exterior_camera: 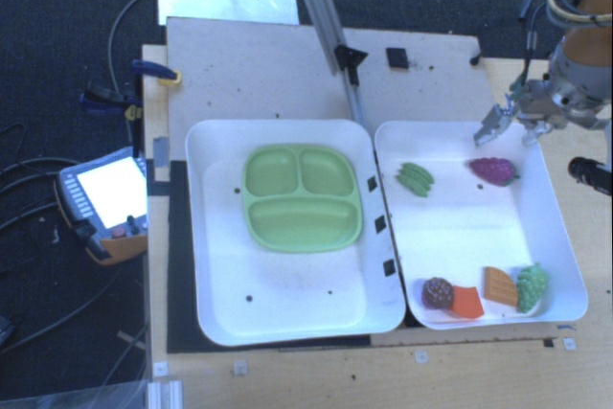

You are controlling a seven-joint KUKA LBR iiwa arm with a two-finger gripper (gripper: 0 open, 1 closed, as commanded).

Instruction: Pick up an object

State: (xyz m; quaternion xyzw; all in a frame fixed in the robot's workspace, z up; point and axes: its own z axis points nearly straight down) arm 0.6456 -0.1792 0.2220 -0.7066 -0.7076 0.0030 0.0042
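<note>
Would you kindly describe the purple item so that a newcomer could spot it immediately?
Look at the right white bin, then its far right corner, just below the gripper. There lies a toy bunch of purple grapes, alone apart from the green pea pods to its left; it is the bin's only purple thing.

Just one camera here, fixed up high and angled down over the pale wooden surface [287, 62]. It's far enough back to catch both shallow white plastic bins [220, 302], which sit left of and below the grey two-finger tool [510, 127] at the right.
</note>
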